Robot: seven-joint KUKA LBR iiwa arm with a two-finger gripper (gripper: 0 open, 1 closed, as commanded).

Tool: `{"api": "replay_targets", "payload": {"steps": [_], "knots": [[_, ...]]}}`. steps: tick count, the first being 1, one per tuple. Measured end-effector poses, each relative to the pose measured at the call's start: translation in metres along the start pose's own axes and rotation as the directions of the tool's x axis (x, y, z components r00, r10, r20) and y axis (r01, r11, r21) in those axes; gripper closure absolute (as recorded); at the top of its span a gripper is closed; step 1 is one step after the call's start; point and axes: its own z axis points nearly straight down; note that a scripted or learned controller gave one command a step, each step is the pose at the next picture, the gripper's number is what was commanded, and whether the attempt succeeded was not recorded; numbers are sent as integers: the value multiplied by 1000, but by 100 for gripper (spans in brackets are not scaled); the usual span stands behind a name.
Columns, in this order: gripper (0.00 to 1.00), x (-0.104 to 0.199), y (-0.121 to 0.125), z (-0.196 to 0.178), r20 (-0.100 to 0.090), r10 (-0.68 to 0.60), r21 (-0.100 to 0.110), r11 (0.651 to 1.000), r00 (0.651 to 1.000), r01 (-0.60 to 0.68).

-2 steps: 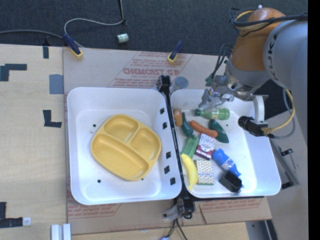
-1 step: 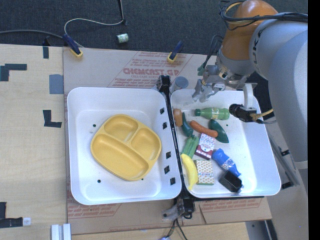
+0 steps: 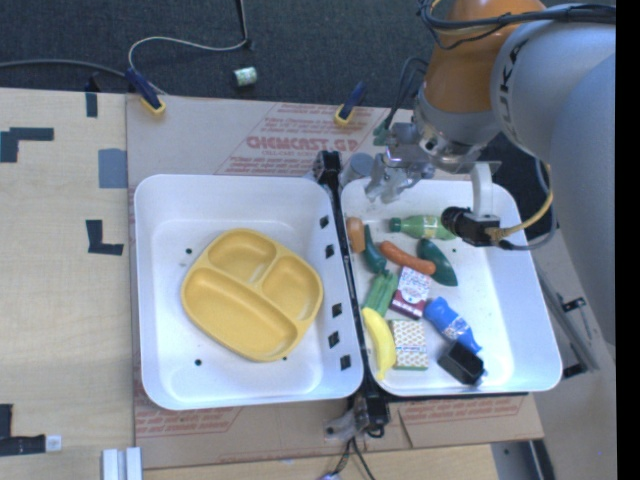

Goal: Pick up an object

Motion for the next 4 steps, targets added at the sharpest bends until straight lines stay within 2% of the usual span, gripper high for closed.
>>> {"api": "replay_targets", "payload": {"steps": [1,2,3,4], "knots": [[100,-45,27,57,2,3,3,1000,1000,-3],[100,-77,29,90,3,3,2,1000,1000,-3],[100,-91,31,121,3,2,2,1000,1000,-2],[100,-127,32,70,3,2,-2,1000,1000,-2]]}}
